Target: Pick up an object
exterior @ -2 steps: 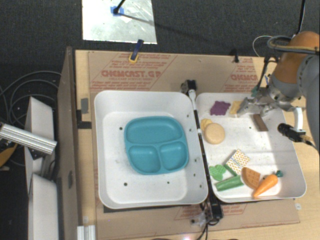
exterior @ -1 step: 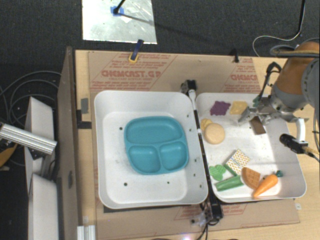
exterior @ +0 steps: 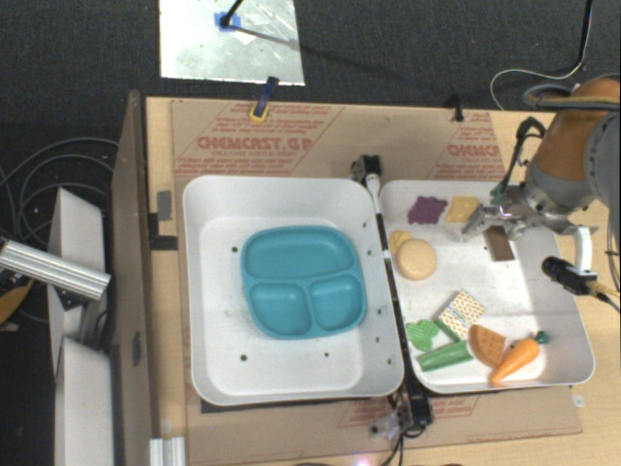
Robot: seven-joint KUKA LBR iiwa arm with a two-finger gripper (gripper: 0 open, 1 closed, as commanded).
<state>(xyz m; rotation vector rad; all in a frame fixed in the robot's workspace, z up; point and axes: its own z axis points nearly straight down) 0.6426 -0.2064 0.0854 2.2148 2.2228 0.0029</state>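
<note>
Camera view: fingers over right bin, seemingly slightly apart, nothing between.

Blue divided tray in left bin.

Toy foods lie loose in the right bin: carrot, bun, purple piece.
</note>
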